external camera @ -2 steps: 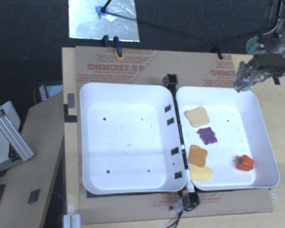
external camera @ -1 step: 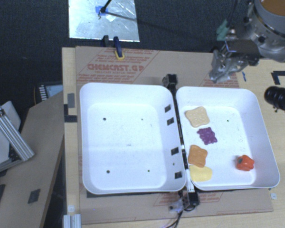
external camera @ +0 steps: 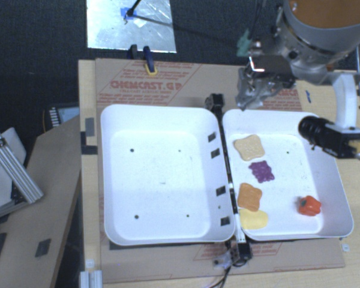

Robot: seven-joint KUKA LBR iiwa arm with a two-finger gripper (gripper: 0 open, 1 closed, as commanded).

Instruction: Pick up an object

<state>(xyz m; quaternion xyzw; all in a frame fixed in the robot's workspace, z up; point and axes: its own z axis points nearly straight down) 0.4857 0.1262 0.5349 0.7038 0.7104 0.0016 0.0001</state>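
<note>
Hovering fingers (external camera: 252, 98) (grip unclear), cardboard-topped bench (external camera: 168, 83), two white bins (external camera: 162, 116), dark floor (external camera: 30, 41).

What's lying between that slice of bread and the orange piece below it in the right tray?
A purple clump lies between the bread and the orange piece, as the camera view shows.

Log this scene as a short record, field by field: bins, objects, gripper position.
left bin: white, shallow
right bin: white, holds five objects
objects: tan bread slice; purple grape bunch; orange piece; yellow piece; red-orange pepper
layout: four in a column along the divider, pepper apart at right
gripper: above the right bin's far edge, holding nothing visible
</note>
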